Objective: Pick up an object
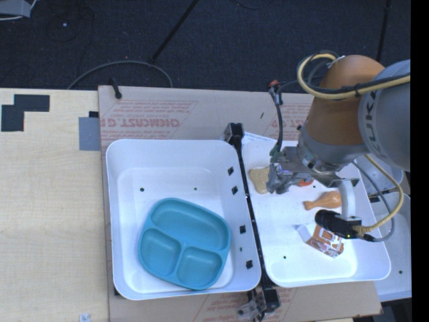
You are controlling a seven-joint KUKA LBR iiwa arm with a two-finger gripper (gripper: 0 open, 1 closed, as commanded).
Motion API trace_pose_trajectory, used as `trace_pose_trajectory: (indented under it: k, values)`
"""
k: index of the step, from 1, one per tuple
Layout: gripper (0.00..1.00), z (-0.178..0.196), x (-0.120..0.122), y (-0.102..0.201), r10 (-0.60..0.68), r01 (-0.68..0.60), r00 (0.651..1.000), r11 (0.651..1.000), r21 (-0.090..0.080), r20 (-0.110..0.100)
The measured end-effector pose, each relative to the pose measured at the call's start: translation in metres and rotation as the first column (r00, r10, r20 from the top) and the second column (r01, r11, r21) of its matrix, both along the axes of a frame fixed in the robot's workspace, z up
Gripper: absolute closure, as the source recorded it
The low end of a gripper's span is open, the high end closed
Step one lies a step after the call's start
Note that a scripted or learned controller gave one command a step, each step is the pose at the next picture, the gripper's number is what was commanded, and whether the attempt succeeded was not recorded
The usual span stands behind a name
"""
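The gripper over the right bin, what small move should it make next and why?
Probably a short descent straight down. The gripper hangs at the left side of the right bin, just beside the tan piece lying by the divider, and nothing shows between its fingers. The orange piece and the small carton lie farther off, so the tan piece looks the nearest pick.

Arm enters from the right, grey casing with orange band bulging above the wrist. Wrist angled downward and to the left. Pincer sits low at the wrist's end; finger position not discernible. Yellow cable loops around the orange band.
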State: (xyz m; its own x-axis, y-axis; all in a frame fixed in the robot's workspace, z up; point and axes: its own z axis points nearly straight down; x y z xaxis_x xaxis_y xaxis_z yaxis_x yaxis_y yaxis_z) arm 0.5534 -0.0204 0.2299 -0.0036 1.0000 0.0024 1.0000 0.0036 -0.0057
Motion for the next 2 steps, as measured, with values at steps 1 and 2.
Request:
trace_pose_trajectory:
  k: [1, 2]
  values:
    - [1.00, -0.008, 0.001, 0.058, 0.001, -0.001, 1.000, 1.000, 0.000, 0.000]
    - [1.00, 0.000, 0.010, 0.101, 0.001, -0.001, 1.000, 1.000, -0.001, 0.003]
